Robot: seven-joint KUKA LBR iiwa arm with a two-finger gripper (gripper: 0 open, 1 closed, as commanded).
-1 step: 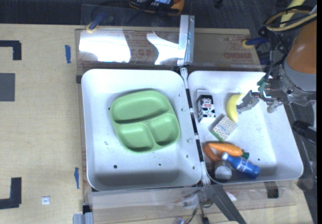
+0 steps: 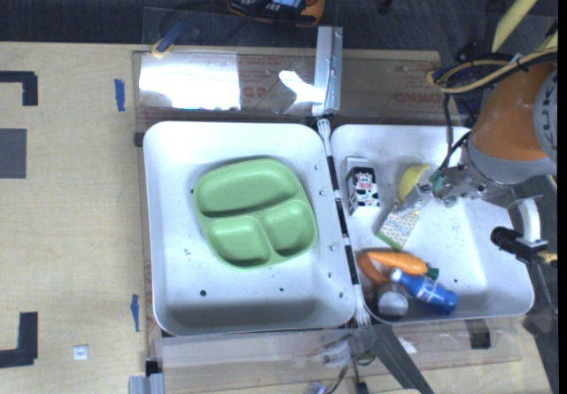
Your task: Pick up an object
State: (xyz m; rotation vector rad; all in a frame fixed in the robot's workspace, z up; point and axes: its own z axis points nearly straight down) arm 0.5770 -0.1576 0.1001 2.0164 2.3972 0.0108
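My gripper reaches in from the right and hangs over the upper middle of the right bin. Just to its left lies a yellow rounded object, partly covered by the gripper's tip. A flat speckled packet lies directly below the tip, close to it; whether they touch I cannot tell. A small black-and-white carton stands at the bin's upper left. Along the front edge lie an orange carrot, a blue bottle and a grey ball.
The left bin holds a green divided plate. A metal divider separates the two bins. The grey arm with its orange band takes up the right side, with cables above it.
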